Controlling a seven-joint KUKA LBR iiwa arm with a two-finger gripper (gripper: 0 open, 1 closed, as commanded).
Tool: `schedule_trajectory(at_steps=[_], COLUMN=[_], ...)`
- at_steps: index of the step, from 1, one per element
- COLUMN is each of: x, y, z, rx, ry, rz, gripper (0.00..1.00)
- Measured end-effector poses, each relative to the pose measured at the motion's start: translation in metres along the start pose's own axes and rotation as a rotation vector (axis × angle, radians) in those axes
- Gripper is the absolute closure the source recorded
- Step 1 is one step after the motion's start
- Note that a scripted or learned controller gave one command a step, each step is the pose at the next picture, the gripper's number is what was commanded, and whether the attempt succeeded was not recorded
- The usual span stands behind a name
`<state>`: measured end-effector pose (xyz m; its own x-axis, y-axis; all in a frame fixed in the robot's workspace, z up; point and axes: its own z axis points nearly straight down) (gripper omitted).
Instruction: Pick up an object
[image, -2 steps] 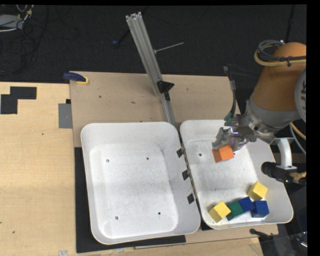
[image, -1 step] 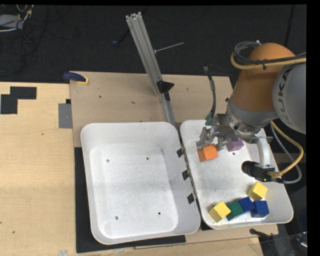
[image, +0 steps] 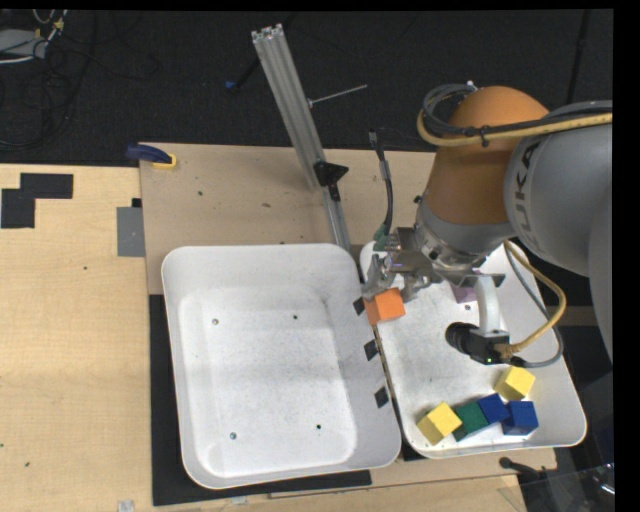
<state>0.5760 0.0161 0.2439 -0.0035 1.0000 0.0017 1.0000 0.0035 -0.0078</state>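
Over the right bin (image: 560, 425), the tool (image: 385, 290) gripped an orange block (image: 386, 306), lifted near the left bin (image: 200, 300).

Bench (image: 90, 330): two white bins side by side. Left bin (image: 265, 360): bare floor. Right bin (image: 440, 370): two yellow blocks (image: 438, 422) (image: 515, 382), green block (image: 470, 416), blue blocks (image: 508, 412), purple piece (image: 465, 292) partly hidden by arm. Hand (image: 385, 290) over the bins' shared edge, orange cube (image: 385, 306) between its fingers. Slanted metal rail (image: 300, 130) behind.
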Motion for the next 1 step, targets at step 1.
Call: schedule_trajectory(at_steps=[1], x=[0.0488], y=[0.0228], z=[0.0000], rx=[-0.005], ry=[0.000], rz=[0.000], gripper=[1.00])
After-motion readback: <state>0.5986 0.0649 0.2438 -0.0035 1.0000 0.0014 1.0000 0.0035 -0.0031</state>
